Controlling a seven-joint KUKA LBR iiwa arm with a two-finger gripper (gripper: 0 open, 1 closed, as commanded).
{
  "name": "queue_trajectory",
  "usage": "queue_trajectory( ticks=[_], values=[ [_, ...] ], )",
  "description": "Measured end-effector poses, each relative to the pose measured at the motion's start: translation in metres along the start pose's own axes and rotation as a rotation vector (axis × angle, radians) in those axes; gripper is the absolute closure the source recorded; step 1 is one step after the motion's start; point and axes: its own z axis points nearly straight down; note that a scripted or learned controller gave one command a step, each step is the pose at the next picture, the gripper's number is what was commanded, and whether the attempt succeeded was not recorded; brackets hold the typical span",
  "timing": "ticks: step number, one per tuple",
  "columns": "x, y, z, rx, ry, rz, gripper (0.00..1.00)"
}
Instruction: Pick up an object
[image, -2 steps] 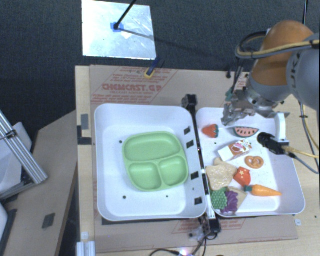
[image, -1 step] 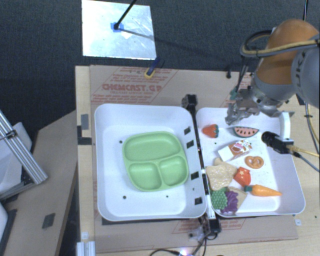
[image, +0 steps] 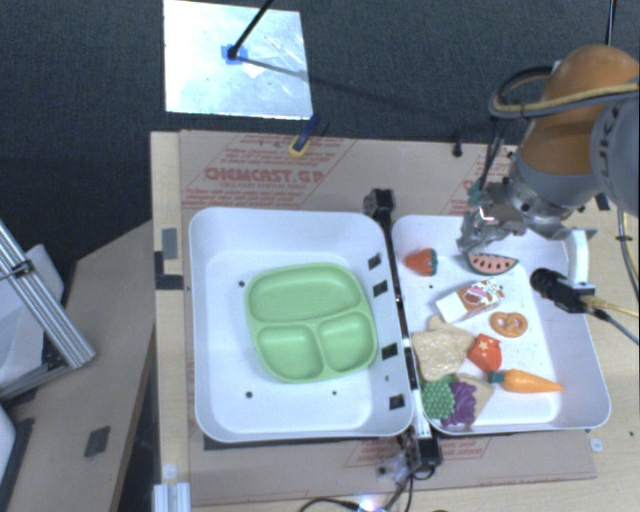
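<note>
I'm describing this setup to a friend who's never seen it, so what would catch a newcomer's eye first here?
Probably the green divided plate, lying alone in the left bin. Next, the colourful toy food crowded in the right bin: a strawberry, a watermelon slice, a pretzel, a carrot and purple grapes. The gripper hangs at that bin's far edge, just above the watermelon slice.

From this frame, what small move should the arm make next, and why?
Probably lower straight down a little. The pincer hangs at the far end of the right white bin, just above the red watermelon-slice toy, and nothing shows between its tips yet.
</note>
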Motion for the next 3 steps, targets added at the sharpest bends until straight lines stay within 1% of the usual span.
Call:
queue_trajectory(
  ticks=[1,2,3],
  values=[
    [0.007,0.002,0.016,0.001,0.0,-0.004,1.0],
    [0.004,0.005,-0.004,-0.002,0.0,-0.003,1.0],
    [0.006,-0.001,0.015,0.001,0.0,-0.001,1.0]
  ],
)
